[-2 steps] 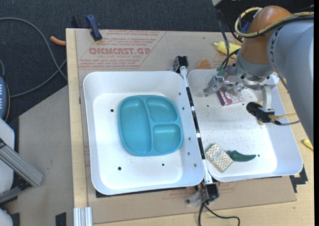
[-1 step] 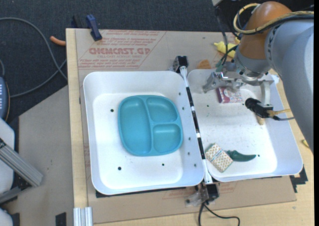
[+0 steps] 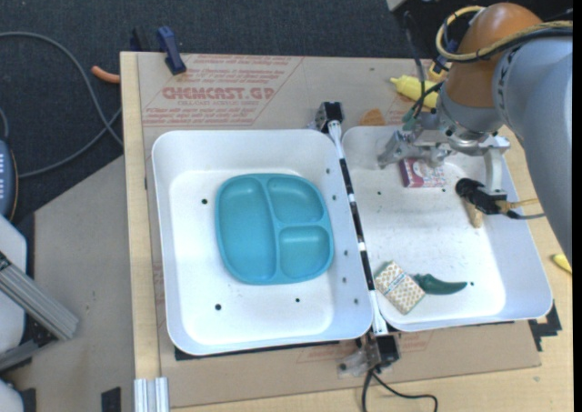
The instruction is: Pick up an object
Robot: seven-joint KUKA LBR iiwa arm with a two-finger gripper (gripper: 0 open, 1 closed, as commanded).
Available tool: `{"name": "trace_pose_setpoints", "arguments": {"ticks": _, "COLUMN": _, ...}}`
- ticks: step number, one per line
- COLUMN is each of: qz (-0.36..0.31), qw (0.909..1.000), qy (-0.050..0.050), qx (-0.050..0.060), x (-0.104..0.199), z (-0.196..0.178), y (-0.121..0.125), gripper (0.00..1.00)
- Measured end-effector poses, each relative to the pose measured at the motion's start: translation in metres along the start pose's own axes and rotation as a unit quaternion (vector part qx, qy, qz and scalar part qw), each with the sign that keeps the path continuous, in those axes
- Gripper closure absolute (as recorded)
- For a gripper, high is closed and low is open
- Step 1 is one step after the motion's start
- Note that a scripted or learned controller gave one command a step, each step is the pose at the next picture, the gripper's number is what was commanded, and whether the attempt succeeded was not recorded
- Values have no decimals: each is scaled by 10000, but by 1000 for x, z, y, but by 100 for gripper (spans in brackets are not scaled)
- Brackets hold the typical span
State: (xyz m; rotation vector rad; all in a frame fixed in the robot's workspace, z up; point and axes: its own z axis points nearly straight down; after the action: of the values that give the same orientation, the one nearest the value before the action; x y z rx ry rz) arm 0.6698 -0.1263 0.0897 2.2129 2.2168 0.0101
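We see the gripper (image 3: 420,148) low over the far end of the right bin (image 3: 427,237), a shallow white plastic tray with rounded corners and a floor speckled with dark flecks. We cannot tell how far the gripper is open, or whether it has hold of anything. Just below it, on the camera's side, a small flat packet (image 3: 424,174), pink and white with a printed face, lies on the bin floor. It is so close to the gripper that we cannot say whether the two touch.

Well away from the gripper, at the near end of the same bin, a small checkered block (image 3: 400,287) in cream and tan sits tilted, and a dark green pepper-shaped piece (image 3: 446,286), glossy and curved, lies just beside it.

Across the divider, left of the gripper in the view, the left bin (image 3: 182,246) holds a smooth teal plate (image 3: 273,226) with rounded corners, moulded into three compartments. Both bins rest on a brown cardboard sheet (image 3: 218,92) with red print.
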Motion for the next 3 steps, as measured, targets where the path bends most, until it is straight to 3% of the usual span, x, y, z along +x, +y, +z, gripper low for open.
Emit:
{"name": "trace_pose_setpoints", "arguments": {"ticks": 1, "qz": -1, "qw": 10000, "qy": 0, "qx": -2, "x": -4, "z": 0, "y": 0, "gripper": 0}}
{"name": "trace_pose_setpoints", "arguments": {"ticks": 2, "qz": -1, "qw": 10000, "qy": -25, "qx": -29, "x": -6, "z": -12, "y": 1, "gripper": 100}}
{"name": "trace_pose_setpoints", "arguments": {"ticks": 3, "qz": -1, "qw": 10000, "qy": -25, "qx": -24, "x": -6, "z": -12, "y": 1, "gripper": 0}}
